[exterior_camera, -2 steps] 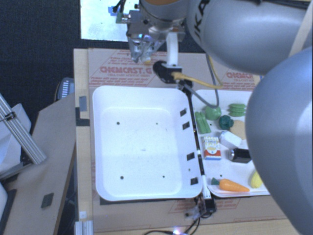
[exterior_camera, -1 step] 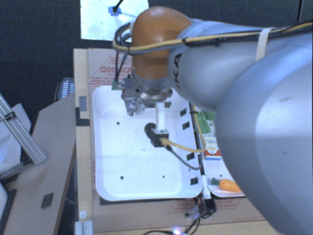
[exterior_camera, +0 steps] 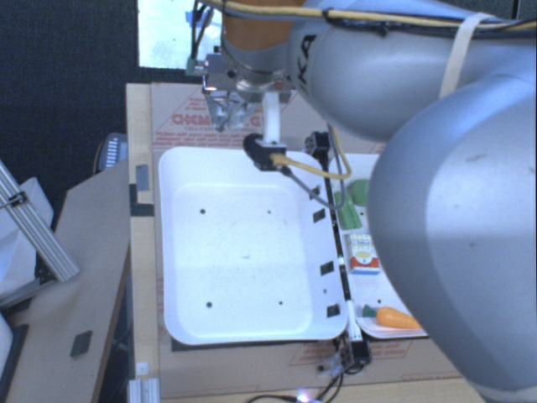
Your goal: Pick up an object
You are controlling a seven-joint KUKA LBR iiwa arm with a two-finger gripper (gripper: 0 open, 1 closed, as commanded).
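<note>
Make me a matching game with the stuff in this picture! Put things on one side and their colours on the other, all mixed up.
Things:
1. carrot
2. little box in the right bin
3. left bin
4. band above the tool

Colours:
A. white
B. orange-brown, wrapped round the arm
C. white with a red part at the bottom
D. orange with a green end

Pairs: 1-D, 2-C, 3-A, 4-B
</note>
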